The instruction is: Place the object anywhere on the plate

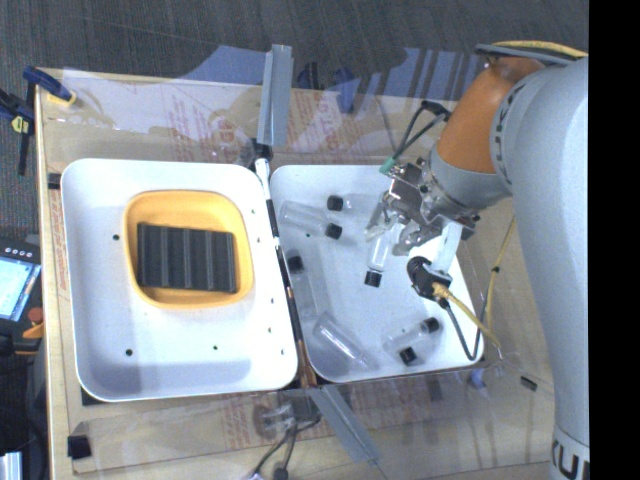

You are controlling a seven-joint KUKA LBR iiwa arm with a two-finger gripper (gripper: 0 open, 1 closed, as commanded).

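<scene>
Nearest the camera, clear vials (340, 340) with black caps lie across the right bin (455, 363). One upright-tilted vial (378, 260) hangs just under my gripper (398, 230); whether I grip it, I cannot tell. It looks light, slick, breakable: take the body. Farther left, the yellow plate (185, 208) waits, across the bin rims.

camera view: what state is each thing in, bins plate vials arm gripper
left bin: holds the plate
plate: yellow, flat, dark ribbed slab on it, no vial on it
right bin: holds clear vials with black caps
vials: lying on their sides, scattered
one vial: just below the gripper, cap end lowest
arm: reaching over the right bin
gripper: low over the right bin
</scene>
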